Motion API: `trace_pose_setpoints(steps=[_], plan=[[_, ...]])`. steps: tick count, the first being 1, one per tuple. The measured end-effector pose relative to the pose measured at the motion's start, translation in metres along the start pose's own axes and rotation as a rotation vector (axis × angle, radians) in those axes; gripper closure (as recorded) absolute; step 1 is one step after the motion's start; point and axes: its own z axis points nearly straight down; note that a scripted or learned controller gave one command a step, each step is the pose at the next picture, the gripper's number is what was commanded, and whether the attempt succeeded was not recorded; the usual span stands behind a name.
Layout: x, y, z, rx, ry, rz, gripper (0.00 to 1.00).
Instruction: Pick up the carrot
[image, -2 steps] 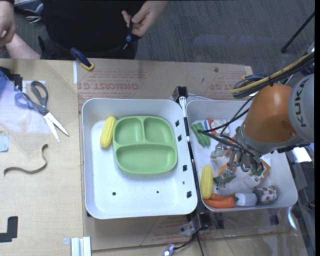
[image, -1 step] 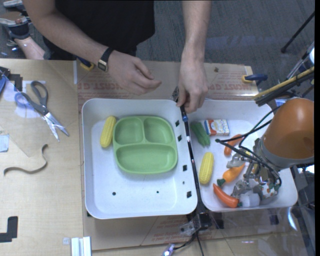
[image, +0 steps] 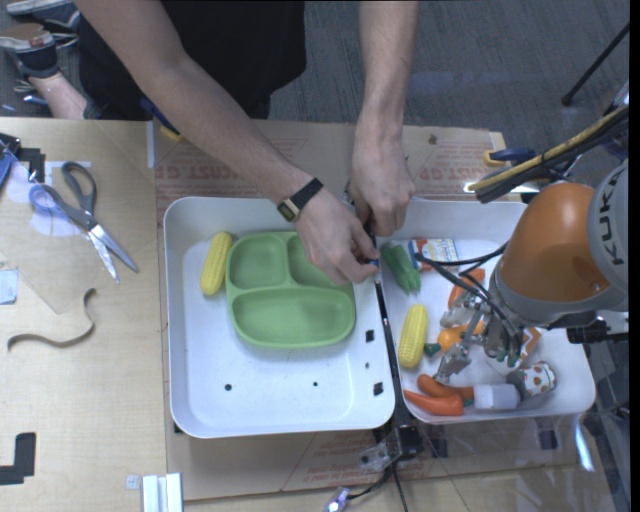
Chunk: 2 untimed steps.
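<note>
The carrot (image: 436, 401) is orange-red and lies flat near the front edge of the right bin (image: 570, 400). My gripper (image: 468, 345) hangs low over the middle of that bin, under the grey arm with its orange band (image: 556, 245). It is just behind and to the right of the carrot, and wires and metal parts clutter its tip. Nothing is visibly held in it.
Two human hands (image: 350, 235) reach in over the divider between the bins. The left bin (image: 270, 400) holds a green divided plate (image: 290, 315) and a yellow corn cob (image: 214, 263). The right bin also has a corn cob (image: 412, 335), a green vegetable (image: 402, 267) and a white object (image: 494, 398). Scissors (image: 90, 215) lie on the bench at left.
</note>
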Motion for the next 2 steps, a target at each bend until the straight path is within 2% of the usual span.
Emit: trace_pose_setpoints(steps=[1,2], plan=[[-0.0228,0.0170,-0.0002,0.001,0.000,0.222,0.00],[-0.0240,0.0176,-0.0096,0.001,-0.004,0.219,1.00]])
